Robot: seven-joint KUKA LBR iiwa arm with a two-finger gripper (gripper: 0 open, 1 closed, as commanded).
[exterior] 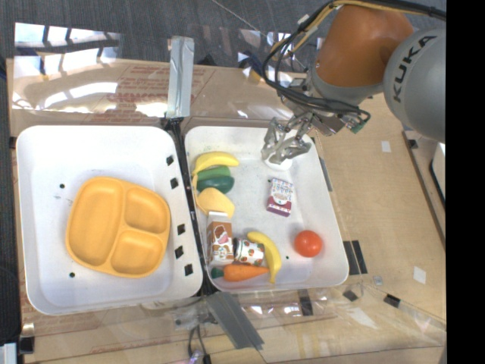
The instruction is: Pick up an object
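Two shallow white bins sit side by side on the bench. The left bin (34, 203) carries one thing: a yellow divided tray (117, 226) with three compartments, lying flat near the bin's middle, slightly toward its near edge.

The right bin (333, 237) carries the small items. Along its left edge, far to near: a yellow banana (214, 160), a green pepper (215, 179) touching it just below, then a pale yellow lemon-shaped piece (215, 201). Near the near-left corner a brown-and-white carton (220, 243) stands against the left wall, with a small printed can (248, 252) lying beside it. A second banana (267, 253) curves next to the can, and an orange carrot (244, 273) lies along the near edge, touching the can and the banana's tip. A red tomato (308, 243) sits alone toward the near-right corner. A small pink-and-white milk carton (280, 196) lies near the bin's centre, apart from the rest.

The grey arm (413, 59) with orange band comes in from the right. Its gripper (282, 149) hangs over the far edge of the right bin, near the far-right corner, fingers a narrow gap apart with nothing between them. It is apart from every item; the nearest are the milk carton and the far banana.
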